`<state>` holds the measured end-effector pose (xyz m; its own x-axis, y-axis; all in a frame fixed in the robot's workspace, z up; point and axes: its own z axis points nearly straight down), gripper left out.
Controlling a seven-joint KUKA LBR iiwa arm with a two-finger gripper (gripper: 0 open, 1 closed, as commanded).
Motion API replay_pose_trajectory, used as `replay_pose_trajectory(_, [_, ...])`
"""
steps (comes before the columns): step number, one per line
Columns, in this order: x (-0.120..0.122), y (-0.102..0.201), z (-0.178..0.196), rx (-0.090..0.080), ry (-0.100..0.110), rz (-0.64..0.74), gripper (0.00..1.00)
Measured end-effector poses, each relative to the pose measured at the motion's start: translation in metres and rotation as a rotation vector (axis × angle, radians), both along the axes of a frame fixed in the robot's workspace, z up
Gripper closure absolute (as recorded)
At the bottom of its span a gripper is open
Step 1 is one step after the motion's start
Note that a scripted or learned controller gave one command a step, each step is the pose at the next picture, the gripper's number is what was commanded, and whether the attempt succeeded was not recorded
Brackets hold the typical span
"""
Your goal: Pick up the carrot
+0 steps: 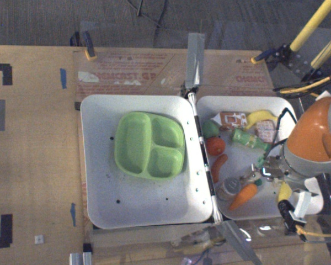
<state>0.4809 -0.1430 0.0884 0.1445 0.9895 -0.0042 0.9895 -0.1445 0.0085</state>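
Right bin (240, 102): arm low, claw (256, 176) beside carrot (243, 196).

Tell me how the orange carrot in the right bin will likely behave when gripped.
The orange tapered carrot looks like smooth moulded plastic, so probably stiff, light and somewhat slippery. Its rounded, narrowing body may roll or squirt out of a pinch. It lies slantwise by the gripper and a grey round can, which a nudge might disturb.

Green divided plate (150, 145) in left bin (99, 197); banana (261, 116) in right bin (238, 100)

Two white bins (99, 164), one green divided plate (150, 146), one carrot (243, 196), one banana (262, 116).
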Motion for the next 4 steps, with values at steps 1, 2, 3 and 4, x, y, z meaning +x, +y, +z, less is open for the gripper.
replay_pose_trajectory(1, [0.001,-0.002,0.011,-0.005,-0.006,-0.003,1.00])
replay_pose_trajectory(2, [-0.002,0.081,0.095,0.006,0.010,-0.204,1.00])
replay_pose_trajectory(3, [-0.002,0.081,0.095,0.006,0.009,-0.204,0.00])
replay_pose_trajectory(4, [0.001,0.019,0.000,0.008,0.000,-0.318,0.00])
